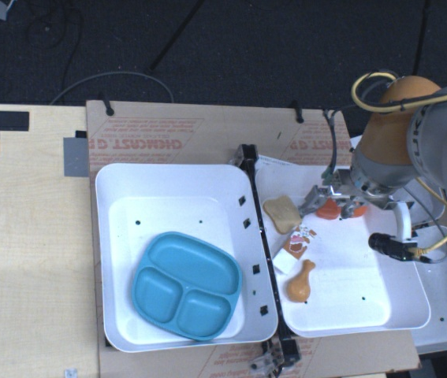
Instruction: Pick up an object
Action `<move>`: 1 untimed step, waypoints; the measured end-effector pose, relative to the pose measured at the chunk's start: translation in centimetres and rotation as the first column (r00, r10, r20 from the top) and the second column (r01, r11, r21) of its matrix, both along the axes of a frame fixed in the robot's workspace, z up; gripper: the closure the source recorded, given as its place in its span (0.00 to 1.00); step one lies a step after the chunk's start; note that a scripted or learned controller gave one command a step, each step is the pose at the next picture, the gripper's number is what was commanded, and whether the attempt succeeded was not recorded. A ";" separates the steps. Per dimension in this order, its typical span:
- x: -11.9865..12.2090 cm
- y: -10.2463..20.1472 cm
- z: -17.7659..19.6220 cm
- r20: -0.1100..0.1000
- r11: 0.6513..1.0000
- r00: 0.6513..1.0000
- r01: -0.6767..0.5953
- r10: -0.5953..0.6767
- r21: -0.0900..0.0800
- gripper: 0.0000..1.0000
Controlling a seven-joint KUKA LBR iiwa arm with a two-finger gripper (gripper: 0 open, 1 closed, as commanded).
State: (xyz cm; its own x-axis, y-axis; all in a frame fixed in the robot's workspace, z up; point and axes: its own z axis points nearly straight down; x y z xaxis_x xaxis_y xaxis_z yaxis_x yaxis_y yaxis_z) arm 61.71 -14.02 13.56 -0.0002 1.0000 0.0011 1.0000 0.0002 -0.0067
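Arm (400, 136): in from the right, grey with the orange band up top, leaning down over the back of the right bin.
Gripper (333, 203): low at the far end of the right bin, metal parts splayed over a small red-orange object.
Fingers: they straddle that red piece, but whether they are apart or clamped on it I cannot tell from up here.
Red-orange object (329, 209): right under the gripper, partly hidden by it, at the back of the right bin.
Tan piece (282, 213): a bread-coloured slab just left of the gripper, close to the divider between the bins.
Small packet (297, 243): white with red-brown print, just in front of the tan piece, mid-bin.
Orange drumstick shape (300, 282): lying in front of the packet, nearer the front wall.
Right bin (396, 309): white and shallow, its front right floor bare.
Left bin (113, 211): white, alongside it.
Blue plate (185, 284): three compartments, lying flat towards the front of the left bin.
Worktop (26, 242): pale wood off to the left, with cardboard under both bins.
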 end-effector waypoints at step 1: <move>0.1 0.1 -4.8 0.007 1.000 1.000 0.001 -0.001 0.000 0.00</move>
State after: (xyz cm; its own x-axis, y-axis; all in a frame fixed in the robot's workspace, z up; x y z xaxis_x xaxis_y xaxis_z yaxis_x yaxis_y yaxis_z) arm 61.83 -13.93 8.78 0.0012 1.0000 0.0010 1.0000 -0.0012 0.0004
